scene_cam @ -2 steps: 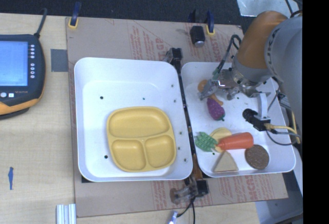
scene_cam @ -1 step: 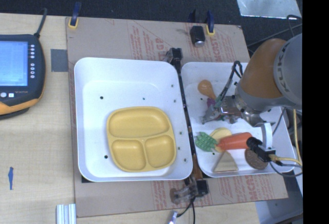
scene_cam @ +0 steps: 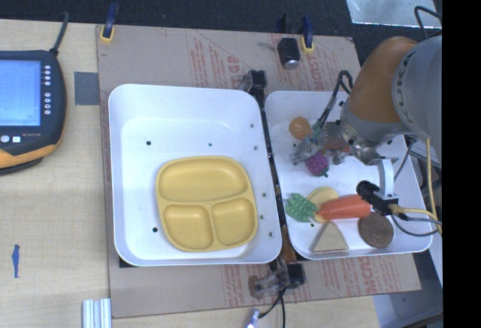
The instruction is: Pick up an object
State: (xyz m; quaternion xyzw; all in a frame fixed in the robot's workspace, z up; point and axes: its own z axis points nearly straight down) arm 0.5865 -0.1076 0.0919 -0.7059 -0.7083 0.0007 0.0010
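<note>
Arm: reaches in from the right, its orange band above the right bin [scene_cam: 421, 244], wrist low over that bin's upper half.
Gripper [scene_cam: 319, 147]: down among the toys, its tip just above a small purple object [scene_cam: 318, 164] and just right of an orange ball [scene_cam: 300, 127].
Jaws: dark parts overlap at the tip; I cannot tell whether they are spread or pressed together, and nothing shows clearly between them.
Likely target: the purple object, lying free on the bin floor near the divider between the bins; it appears touching or almost touching the gripper tip.
Neighbours: orange ball close above-left; a green leafy toy [scene_cam: 300, 207], a carrot-like piece [scene_cam: 344, 207], a tan wedge [scene_cam: 330, 239] and a brown disc [scene_cam: 375, 231] sit lower in the same bin, apart from the target.
Left bin [scene_cam: 128, 116]: holds a yellow divided tray [scene_cam: 207, 202], well apart from the action.
Doing it well: centre over the purple object so it sits squarely between the closing faces, come straight down to the floor, and avoid nudging the ball, which would likely roll.
Risk: the small rounded piece may squirt sideways if caught off-centre.
Check: lift slowly and confirm the object rises.
</note>
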